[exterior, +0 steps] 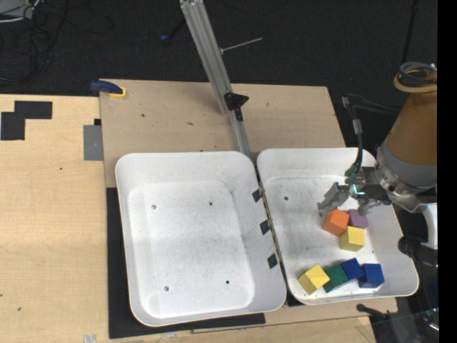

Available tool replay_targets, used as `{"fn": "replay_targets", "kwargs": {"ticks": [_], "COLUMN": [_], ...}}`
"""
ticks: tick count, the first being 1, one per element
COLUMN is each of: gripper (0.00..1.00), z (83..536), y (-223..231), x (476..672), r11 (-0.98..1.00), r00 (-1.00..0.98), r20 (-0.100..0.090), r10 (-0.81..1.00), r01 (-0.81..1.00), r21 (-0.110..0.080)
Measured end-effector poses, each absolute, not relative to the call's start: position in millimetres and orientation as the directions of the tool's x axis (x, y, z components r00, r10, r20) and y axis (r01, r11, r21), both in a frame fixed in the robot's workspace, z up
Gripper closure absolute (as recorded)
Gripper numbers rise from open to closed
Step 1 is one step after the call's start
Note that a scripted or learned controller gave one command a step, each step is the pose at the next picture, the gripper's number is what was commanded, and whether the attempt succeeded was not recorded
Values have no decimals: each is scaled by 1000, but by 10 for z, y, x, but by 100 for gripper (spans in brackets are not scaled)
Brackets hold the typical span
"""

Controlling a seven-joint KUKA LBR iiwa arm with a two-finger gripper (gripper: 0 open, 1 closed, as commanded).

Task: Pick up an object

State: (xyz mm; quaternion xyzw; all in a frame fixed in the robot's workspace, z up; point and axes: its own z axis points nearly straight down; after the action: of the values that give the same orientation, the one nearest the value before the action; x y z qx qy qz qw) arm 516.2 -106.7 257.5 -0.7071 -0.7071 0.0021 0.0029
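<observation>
A light plywood bench (178, 120) fills the lower part of the view, with a paler wooden surface (43, 213) adjoining it on the left — a few dark rectangular patches (25, 116) mark that side. Beyond the bench lies dark carpeted floor (107, 27) with loose cables (21, 2) at the upper left, and a slanted aluminium rail (211, 63) rises from the bench's middle — lighting is even and dim.
</observation>
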Motion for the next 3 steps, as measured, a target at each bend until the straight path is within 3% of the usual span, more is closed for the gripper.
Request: {"fn": "replay_targets", "kwargs": {"ticks": [1, 3], "gripper": [0, 0], "z": [2590, 1682], "y": [-1080, -1065], "x": [5167, 5079], "r11": [-2, 0], "r00": [2, 0], "r20": [1, 2], "r10": [1000, 1000], "r01": [1000, 1000], "r21": [-3, -9]}}
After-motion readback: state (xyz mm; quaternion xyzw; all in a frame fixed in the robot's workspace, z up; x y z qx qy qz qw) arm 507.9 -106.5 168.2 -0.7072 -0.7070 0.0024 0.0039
